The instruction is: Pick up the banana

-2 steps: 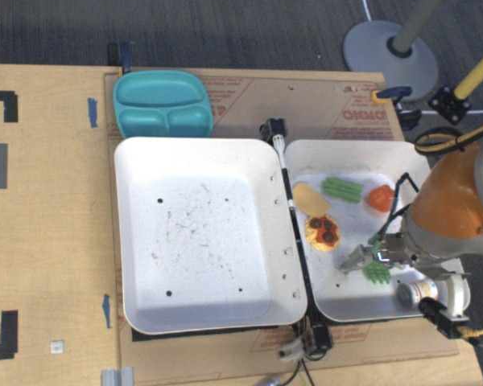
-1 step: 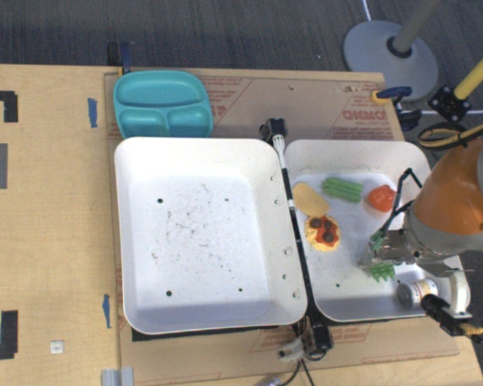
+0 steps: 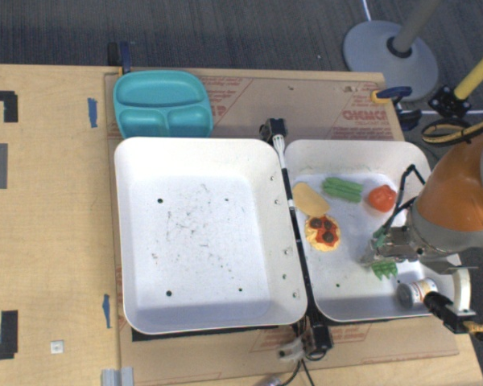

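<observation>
The banana (image 3: 310,199) is a pale yellow oblong lying in the right bin (image 3: 348,302), close to its left wall. A flat pizza slice toy (image 3: 324,232) sits just below it, touching or nearly touching. My gripper (image 3: 384,249) hangs over the right part of the same bin, well to the right of the banana and a little nearer the front. It sits just above a small green toy (image 3: 384,269). The grey wrist and orange band (image 3: 455,195) cover the bin's right side.
A green vegetable toy (image 3: 342,189) and a red tomato toy (image 3: 381,198) lie at the back of the right bin. A small can (image 3: 414,293) lies near its front right corner. The left bin (image 3: 145,215) adjoins, with a teal divided tray (image 3: 163,103) behind it.
</observation>
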